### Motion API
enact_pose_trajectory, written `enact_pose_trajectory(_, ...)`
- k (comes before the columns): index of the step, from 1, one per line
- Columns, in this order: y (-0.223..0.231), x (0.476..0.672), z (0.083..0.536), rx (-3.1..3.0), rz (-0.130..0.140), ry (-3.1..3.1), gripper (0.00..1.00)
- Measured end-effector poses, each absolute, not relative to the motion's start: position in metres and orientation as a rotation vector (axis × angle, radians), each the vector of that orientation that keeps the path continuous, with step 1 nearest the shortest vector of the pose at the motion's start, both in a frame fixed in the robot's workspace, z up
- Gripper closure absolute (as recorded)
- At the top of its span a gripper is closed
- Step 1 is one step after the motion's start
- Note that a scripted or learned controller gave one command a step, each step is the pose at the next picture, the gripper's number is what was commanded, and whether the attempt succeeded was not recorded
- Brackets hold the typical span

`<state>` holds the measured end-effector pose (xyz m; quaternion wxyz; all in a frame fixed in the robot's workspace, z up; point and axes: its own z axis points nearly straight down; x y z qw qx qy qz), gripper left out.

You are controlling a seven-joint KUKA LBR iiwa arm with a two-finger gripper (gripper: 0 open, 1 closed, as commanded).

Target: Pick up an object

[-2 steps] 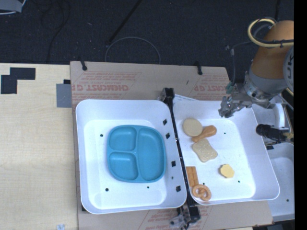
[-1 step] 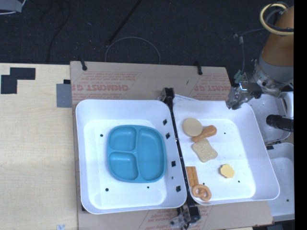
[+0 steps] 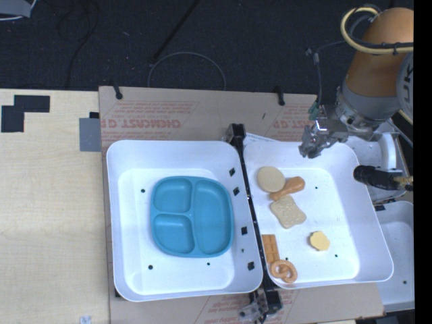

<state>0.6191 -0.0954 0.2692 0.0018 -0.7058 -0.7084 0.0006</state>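
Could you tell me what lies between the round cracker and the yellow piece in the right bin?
In the camera view, the square cracker lies between the round cracker and the yellow piece; the drumstick sits just above that line.

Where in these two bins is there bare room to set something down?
Right bin: the floor is bare along the far wall under the claw, and on the right, beyond the yellow piece. Its left side is crowded: round cracker, square cracker, pretzel. Left bin: a narrow margin around the blue plate.
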Motion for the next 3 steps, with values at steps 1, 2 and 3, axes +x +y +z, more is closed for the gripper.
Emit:
enact_pose_trajectory(1, -0.056, 0.61, 0.259, -2.215, 0.003, -2.222, 1.0)
enact_pose_trajectory(2, 0.0, 0.589, 0.254, -2.212, 0.004, -2.222, 1.0)
enact_pose_trajectory(3, 0.049, 0.57, 0.236, -2.213, 0.006, -2.222, 1.0)
